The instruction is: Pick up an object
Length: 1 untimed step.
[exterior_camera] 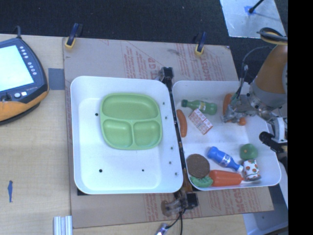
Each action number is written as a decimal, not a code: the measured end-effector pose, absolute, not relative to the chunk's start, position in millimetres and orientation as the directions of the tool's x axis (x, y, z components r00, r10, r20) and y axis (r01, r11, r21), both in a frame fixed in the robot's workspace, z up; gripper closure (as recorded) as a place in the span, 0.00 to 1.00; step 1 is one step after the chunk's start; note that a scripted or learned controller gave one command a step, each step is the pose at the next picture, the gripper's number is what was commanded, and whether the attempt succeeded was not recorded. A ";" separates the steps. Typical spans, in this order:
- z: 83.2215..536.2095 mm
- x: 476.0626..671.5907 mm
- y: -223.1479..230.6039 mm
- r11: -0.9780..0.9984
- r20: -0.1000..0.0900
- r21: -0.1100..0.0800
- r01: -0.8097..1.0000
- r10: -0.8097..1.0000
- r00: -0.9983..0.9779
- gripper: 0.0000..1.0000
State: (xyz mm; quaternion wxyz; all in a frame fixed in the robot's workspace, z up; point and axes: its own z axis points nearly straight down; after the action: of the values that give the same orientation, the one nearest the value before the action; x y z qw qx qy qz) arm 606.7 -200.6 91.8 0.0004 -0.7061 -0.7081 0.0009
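My gripper [234,113] is low over the right bin [215,89], near its far right side. An orange-red item [228,102] lies right by it, and a small orange bit [242,122] shows just below the gripper. The gripper's body hides what is under it. Further left in that bin are a green bottle [199,105], a pink-and-white packet [201,121] and a sausage [182,123]. Near the front lie a blue bottle [222,157], a green ball [248,151], a spotted mushroom [251,169], a carrot [226,178] and a brown disc [197,165].
The left bin [85,131] holds a green divided plate [131,120]. A tablet-like pendant [17,77] lies on the bench at far left. Clamps [72,35] [199,42] stand at the board's far edge. The arm [271,77] fills the right rim.
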 end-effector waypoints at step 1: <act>152.4 640.2 -212.2 0.004 0.000 -0.001 1.000 1.000 -0.004 1.00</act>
State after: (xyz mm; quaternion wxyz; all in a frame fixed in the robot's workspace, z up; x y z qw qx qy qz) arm 640.2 -212.2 152.4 0.0003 -0.7058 -0.7084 0.0005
